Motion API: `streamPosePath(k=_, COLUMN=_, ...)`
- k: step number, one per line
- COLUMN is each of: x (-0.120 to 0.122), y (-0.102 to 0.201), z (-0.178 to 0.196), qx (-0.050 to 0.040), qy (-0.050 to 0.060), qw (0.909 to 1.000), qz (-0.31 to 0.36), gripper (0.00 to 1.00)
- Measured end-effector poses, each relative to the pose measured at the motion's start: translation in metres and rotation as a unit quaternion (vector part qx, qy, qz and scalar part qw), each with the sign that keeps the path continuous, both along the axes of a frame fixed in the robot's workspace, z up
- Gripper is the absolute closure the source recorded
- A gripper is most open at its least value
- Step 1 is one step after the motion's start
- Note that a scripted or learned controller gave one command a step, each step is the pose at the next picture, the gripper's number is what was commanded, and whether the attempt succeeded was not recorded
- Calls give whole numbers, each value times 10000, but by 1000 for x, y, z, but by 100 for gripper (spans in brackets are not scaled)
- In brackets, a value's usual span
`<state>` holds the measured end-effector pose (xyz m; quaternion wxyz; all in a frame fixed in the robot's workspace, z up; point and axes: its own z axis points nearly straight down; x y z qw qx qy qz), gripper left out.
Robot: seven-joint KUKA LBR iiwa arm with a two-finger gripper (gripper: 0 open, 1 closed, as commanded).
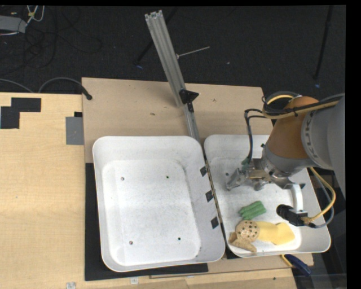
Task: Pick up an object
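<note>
1. Left bin (113,148): white, shallow, bare floor with small dark dots.
2. Right bin (221,148): white; holds all the objects along its near edge.
3. Tan perforated object (246,230): beside the yellow object (277,232), touching it.
4. Green object (251,210): just behind those two, lying free.
5. Gripper (232,182): low over the right bin's middle, apart from the green object; finger state cannot be told.
6. Progress: judged early, nothing lifted; approach, grasp and raise remain.

Left of the jaws you see a wide white bin (149,203) on the desk (45,186). Beyond the jaws, a metal rail (169,62) slants up over dark floor (84,39) with cables (34,14).
</note>
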<state>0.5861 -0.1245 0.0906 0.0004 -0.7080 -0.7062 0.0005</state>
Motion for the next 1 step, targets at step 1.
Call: streamPosePath(k=1, x=0, y=-2, z=12, qx=5, qy=-3, qw=10000, qz=-33, gripper=100)
